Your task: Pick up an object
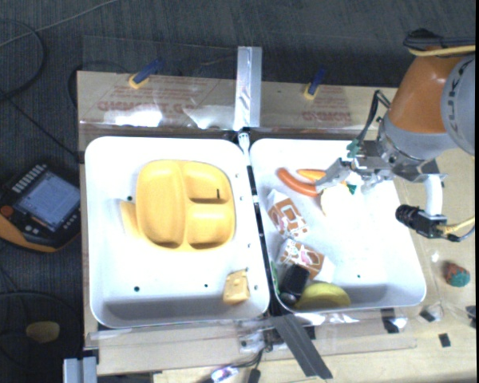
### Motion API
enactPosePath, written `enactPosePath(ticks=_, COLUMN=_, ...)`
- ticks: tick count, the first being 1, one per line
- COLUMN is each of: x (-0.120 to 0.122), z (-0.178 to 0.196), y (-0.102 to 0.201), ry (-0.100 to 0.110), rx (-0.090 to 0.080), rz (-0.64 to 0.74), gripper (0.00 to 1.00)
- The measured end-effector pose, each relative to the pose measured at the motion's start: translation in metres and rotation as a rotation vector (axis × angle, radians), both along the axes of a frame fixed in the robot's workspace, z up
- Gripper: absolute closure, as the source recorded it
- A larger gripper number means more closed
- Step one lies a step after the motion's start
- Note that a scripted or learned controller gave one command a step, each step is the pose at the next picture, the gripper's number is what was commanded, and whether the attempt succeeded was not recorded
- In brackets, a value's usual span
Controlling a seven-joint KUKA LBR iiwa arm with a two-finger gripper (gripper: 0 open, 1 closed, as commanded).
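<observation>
Two bins are sitting side by side, and the gripper (341,175) is hanging over the right bin (383,254), its fingers spread apart, gripping nothing. The tips are reaching just beside an orange carrot (301,180). A yellow tray (184,203) is lying in the left bin (112,238).

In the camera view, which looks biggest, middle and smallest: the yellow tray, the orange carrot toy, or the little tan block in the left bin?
Largest to smallest, as they look in the camera view:
1. yellow tray, by far the biggest
2. orange carrot toy
3. tan block
The carrot toy and block look fairly close in size; the carrot is longer but thinner.
</observation>
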State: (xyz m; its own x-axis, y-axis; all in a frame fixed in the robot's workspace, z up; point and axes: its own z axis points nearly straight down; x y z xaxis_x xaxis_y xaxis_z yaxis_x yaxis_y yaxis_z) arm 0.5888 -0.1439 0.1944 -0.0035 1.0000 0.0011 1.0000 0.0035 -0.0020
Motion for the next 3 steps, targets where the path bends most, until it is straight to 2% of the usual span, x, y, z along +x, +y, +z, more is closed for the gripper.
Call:
enactPosePath(ticks=1, x=0.08, z=-0.103, y=0.026, ry=-0.003, rx=-0.002, rz=0.054, gripper=0.0)
enactPosePath(ticks=2, x=0.023, z=-0.105, y=0.019, ry=-0.01, rx=-0.004, rz=0.042, gripper=0.0)
enactPosePath(ticks=3, x=0.025, z=-0.094, y=0.019, ry=-0.014, rx=-0.002, rz=0.041, gripper=1.0)
